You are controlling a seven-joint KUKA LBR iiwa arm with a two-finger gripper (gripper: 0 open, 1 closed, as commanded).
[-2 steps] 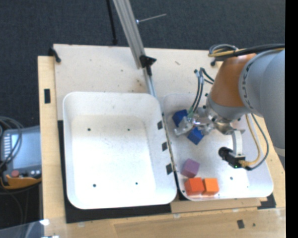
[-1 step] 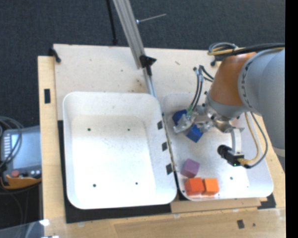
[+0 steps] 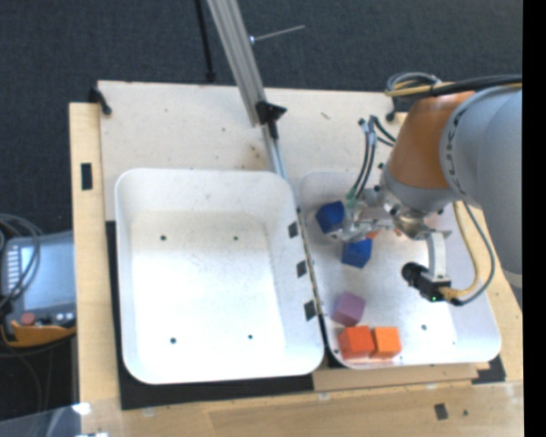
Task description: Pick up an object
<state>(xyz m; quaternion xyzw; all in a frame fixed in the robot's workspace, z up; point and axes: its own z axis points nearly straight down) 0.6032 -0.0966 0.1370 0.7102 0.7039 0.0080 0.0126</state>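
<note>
Sitting in the right bin (image 3: 473,330), 2 blue cubes: 1 (image 3: 329,216) near the bin's upper left, the other (image 3: 357,251) just below and right of it, tilted. Hovering right between and above them, the gripper (image 3: 353,230), metal parts overlapping the lower blue cube's top edge. Cannot tell whether anything is being clamped, nor how the tool's tips are standing — too small and cluttered there.

Lying lower in the same bin, a purple block (image 3: 348,308), well clear of the gripper. Resting below that, against the bin's near rim, 2 orange blocks touching side by side: the left one (image 3: 355,341) a deeper orange, the right one (image 3: 387,340) a lighter shade.

Reaching in from the right, the grey arm (image 3: 491,171) with its orange band (image 3: 423,153), covering the bin's upper right corner. Trailing around the wrist, cables (image 3: 369,157), and a black fitting (image 3: 423,280) hanging beneath it over the bin floor.

Lying to the left, the other white bin (image 3: 132,244), its rim touching the right bin's. Rising from behind the 2 bins, a slanted metal post (image 3: 237,48). Supporting everything, a pale wooden bench (image 3: 182,126). Sitting off the bench at far left, a grey pendant (image 3: 36,276) with cables.
</note>
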